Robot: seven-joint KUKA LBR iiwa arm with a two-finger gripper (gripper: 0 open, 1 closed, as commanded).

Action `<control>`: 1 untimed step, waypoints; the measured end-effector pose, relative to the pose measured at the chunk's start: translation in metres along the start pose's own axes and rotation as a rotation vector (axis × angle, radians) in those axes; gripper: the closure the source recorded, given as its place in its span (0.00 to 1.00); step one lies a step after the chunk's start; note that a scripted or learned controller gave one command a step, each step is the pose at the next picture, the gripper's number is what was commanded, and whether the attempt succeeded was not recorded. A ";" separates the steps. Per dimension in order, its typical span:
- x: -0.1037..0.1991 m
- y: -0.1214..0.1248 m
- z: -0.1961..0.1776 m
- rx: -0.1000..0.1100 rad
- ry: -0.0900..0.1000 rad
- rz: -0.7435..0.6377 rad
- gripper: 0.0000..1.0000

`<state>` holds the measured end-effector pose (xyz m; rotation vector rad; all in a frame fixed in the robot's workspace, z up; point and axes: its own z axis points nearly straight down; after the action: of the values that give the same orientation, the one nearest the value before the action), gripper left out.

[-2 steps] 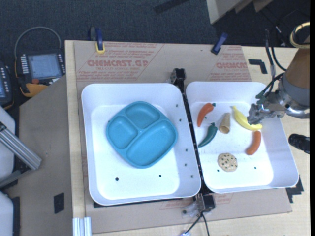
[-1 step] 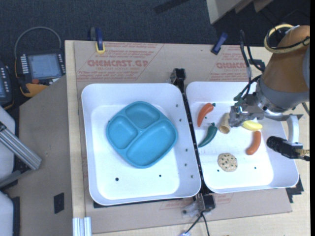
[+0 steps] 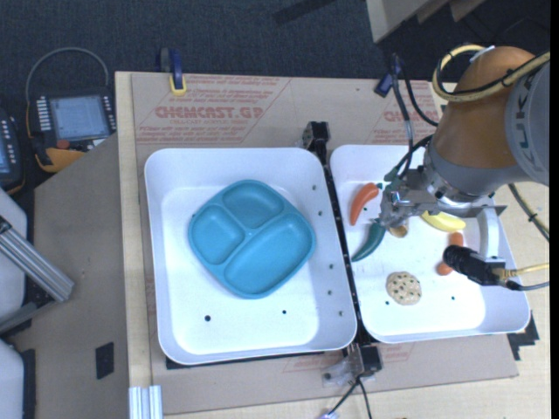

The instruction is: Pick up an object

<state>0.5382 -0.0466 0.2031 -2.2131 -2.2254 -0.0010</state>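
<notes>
The arm reaches into the right bin (image 3: 489, 317) from the right, and the gripper (image 3: 395, 209) is low over the bin's upper left area, just above the dark green pepper-shaped object (image 3: 370, 238). The wrist body hides the end effector's closing state, so it cannot be told whether it is open, closed or gripping anything; nothing is seen lifted clear of the bin floor. Judged from this, the task is at the approach or grasp stage: the gripper is positioned at a candidate object, and a confirmed grip and the lift both remain to be done. The likely target, the green pepper, lies at a slant near the divider between the bins, with its upper end at the gripper. Close neighbours crowd the grasp point: an orange-red carrot-like piece (image 3: 362, 201) just to the upper left, a yellow banana-like piece (image 3: 444, 222) just to the right, partly under the wrist, and a small tan item at the gripper tip, too obscured to identify. A round cookie (image 3: 403, 287) lies lower in the bin, well apart. The left bin (image 3: 175, 321) holds a blue divided plate (image 3: 251, 237), away from the work area
</notes>
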 end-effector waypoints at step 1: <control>0.056 -0.005 0.004 0.000 0.000 -0.001 1.00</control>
<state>0.5327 0.0095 0.1997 -2.2120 -2.2259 -0.0010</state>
